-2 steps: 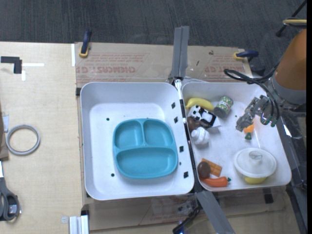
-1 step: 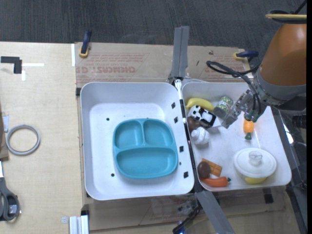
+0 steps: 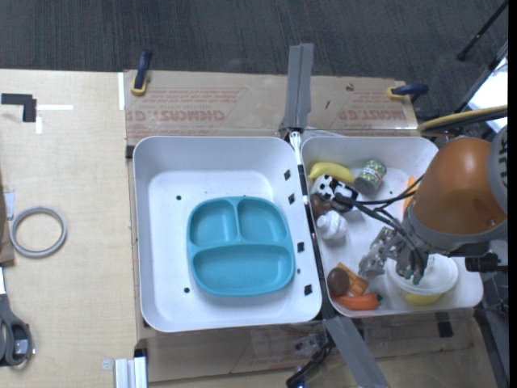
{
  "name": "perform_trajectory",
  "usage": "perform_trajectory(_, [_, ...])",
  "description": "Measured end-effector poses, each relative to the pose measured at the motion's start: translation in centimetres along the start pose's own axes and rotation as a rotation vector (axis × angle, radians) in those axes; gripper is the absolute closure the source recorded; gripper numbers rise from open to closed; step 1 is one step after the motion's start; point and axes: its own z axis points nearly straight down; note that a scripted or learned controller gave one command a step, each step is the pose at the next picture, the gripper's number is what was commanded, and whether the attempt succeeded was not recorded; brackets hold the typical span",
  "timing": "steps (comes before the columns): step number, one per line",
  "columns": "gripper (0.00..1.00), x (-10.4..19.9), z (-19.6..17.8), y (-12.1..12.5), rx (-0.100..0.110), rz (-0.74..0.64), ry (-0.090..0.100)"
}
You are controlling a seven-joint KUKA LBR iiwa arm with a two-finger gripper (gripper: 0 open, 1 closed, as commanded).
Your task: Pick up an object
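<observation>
Objects for the pick are crowded into the right bin, and I see none of them lifted clear of it. At its far side lies a banana, with a small greenish can just to its right and a black-and-white toy just nearer than the banana. A crumpled white item sits near the bin's left wall, toward the middle. At the near left corner I make out a brown rounded piece touching an orange carrot, which lies along the near wall. A white bowl with something yellow under its near edge sits at the near right. My arm reaches in from the right, its orange band over the bin's right side, and black cables trail from it toward the toy. My gripper hangs low over the middle of this bin, between the crumpled item and the bowl; whether it is released or clenched I cannot tell, as the metal parts blur together. Beside it, the left bin holds a blue divided plate lying flat at its centre. On the bench at far left lies a grey ring.
</observation>
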Motion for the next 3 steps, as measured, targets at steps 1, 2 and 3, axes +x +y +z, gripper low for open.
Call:
perform_trajectory(1, [1.0,-12.3,-1.1,-3.8,0.0,-0.183,-0.004])
perform_trajectory(2, [0.0,-12.3,-1.1,-3.8,-0.001,-0.183,-0.003])
perform_trajectory(3, [0.0,-18.5,-0.1,-1.8,-0.001,-0.223,-0.004])
